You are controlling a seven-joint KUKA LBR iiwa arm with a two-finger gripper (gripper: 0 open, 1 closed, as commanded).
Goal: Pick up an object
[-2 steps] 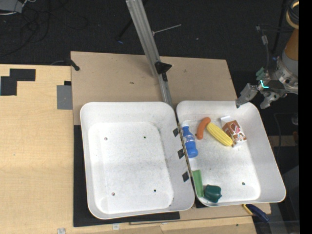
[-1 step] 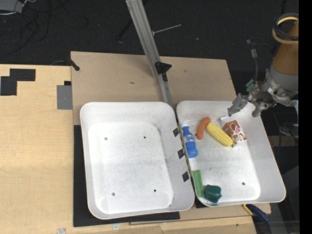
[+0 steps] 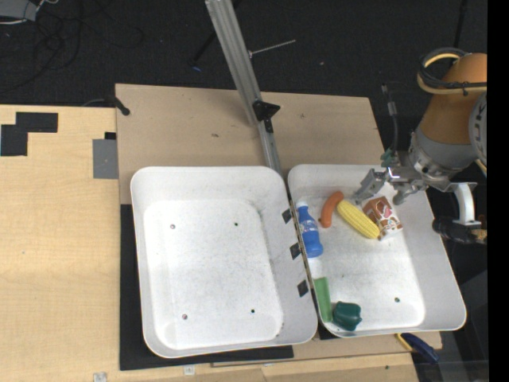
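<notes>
Gripper (image 3: 387, 183), fingers spread and holding nothing, poised just above the snack packet (image 3: 383, 216); corn cob (image 3: 358, 219) just left of the packet; carrot (image 3: 331, 208) beyond.

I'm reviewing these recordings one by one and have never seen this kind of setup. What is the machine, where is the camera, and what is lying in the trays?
This is one picture from a camera fixed above a bench, looking down at a slant. The machine at the right is a robot arm, grey with an orange band, ending in a two-finger gripper. Its job is to pick up an object. The gripper hangs over the far edge of the right bin, close to the things there, with nothing seen between its fingers. That bin holds a toy corn cob, an orange sausage-shaped piece, a red and white packet, a white and blue bottle, a green stick and a dark green piece. Beside it sits the left bin.
</notes>
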